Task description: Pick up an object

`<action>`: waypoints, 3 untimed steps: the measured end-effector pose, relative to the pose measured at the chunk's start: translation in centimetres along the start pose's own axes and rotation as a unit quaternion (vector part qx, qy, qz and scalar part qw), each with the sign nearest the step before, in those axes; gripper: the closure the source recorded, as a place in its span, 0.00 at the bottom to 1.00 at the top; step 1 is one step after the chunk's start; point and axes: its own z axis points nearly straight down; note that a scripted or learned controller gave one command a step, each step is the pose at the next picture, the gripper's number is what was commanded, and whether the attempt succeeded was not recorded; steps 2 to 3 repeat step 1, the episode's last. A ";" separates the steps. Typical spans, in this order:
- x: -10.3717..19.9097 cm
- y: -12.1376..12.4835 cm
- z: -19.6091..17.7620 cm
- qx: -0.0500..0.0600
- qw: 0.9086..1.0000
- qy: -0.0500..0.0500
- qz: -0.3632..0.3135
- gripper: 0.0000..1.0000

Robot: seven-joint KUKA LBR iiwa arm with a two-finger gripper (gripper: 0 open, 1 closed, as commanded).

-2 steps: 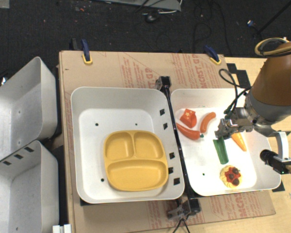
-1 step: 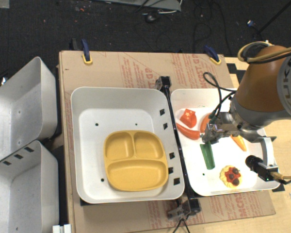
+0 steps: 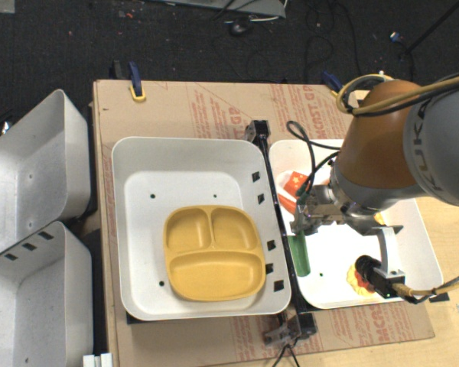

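My gripper (image 3: 303, 225) hangs low over the left part of the right bin (image 3: 424, 228), under the orange-banded wrist. A green stick-shaped object (image 3: 298, 255) lies along that bin's left wall, its upper end right at the gripper. An orange and white object (image 3: 293, 185) lies just behind the gripper near the same wall. A small yellow and red object (image 3: 355, 281) rests near the bin's front, partly hidden by the robot's own hardware. The arm covers much of this bin's middle and back.
The left bin (image 3: 138, 167) holds a yellow divided plate (image 3: 213, 252) in its front half. A black divider rail (image 3: 274, 205) runs between the two bins. Two tilted white bins (image 3: 30, 182) stand off the bench at the far left.
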 end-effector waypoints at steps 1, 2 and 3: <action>6.3 0.4 0.0 -0.001 1.000 0.000 -0.001 1.00; 6.3 0.4 0.0 -0.001 1.000 0.000 -0.001 1.00; 6.3 0.4 0.0 -0.001 1.000 0.000 -0.001 1.00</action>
